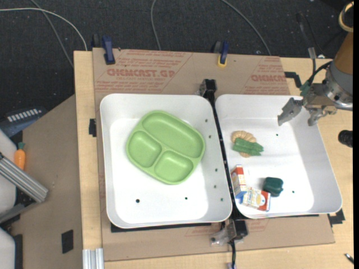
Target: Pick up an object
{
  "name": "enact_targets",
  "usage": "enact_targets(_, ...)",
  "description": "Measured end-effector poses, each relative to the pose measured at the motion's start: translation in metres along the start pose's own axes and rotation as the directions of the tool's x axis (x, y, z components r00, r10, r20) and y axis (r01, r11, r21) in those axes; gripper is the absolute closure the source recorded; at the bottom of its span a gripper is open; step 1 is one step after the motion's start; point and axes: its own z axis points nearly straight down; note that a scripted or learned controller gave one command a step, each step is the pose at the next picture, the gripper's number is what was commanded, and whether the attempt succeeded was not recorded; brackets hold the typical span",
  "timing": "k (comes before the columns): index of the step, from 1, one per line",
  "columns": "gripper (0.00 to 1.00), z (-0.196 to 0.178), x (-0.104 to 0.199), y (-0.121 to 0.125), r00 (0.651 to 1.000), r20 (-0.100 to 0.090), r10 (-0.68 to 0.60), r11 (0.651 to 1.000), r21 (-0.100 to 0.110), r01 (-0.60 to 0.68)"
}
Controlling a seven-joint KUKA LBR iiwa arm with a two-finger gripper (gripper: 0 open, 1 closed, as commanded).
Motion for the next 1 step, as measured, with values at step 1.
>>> enact_targets(1, 0.0, -0.0319, 0.02, 0.0226, 1.0, 0.001, -0.002, 1.0, -0.003, 0.002)
